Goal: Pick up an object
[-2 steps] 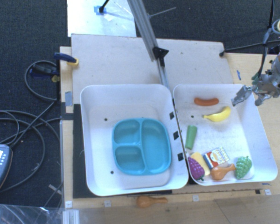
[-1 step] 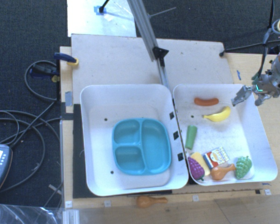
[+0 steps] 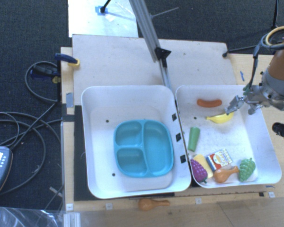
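My gripper [image 3: 242,108] hangs over the back of the right bin [image 3: 270,150], its two fingers spread apart and nothing between them. A yellow banana [image 3: 220,118] lies just below and left of the left fingertip, touching or nearly touching it. Further left, near the bin's back wall, lies an orange sausage [image 3: 209,102]. A green cucumber piece [image 3: 194,138] rests by the bin's left wall. Along the front edge sit purple grapes [image 3: 199,170], a small red and white box [image 3: 221,158], a brown drumstick [image 3: 225,174] and green grapes [image 3: 246,169].
The left bin [image 3: 97,126] holds a blue divided plate [image 3: 143,148]. Another drumstick [image 3: 154,203] lies on the bench in front of the bins. A slanted metal pole [image 3: 149,27] crosses above the bins' shared wall. Cables lie off to the left.
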You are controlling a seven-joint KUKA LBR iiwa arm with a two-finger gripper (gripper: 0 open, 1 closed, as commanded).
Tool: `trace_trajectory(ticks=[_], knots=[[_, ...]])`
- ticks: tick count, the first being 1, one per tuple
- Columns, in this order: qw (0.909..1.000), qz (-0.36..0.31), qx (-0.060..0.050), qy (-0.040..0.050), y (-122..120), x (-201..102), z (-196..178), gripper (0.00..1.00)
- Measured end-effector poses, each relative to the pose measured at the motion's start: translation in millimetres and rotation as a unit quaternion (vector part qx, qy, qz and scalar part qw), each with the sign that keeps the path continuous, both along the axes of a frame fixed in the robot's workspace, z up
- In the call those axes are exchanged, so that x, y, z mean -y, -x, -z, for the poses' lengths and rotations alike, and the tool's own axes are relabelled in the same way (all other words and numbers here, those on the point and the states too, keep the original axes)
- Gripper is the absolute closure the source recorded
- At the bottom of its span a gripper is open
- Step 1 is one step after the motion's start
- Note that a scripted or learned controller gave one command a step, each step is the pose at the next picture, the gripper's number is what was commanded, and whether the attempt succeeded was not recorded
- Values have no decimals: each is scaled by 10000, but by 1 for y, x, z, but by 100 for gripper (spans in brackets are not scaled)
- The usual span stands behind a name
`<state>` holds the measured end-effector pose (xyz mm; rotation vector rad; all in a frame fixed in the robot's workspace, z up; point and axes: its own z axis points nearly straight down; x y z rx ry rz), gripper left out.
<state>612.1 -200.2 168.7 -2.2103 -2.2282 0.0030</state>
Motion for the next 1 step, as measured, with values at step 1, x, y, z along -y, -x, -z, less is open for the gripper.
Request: trace_trajectory(ticks=[1], knots=[[10000,18,5,3,-1,0,42,0]])
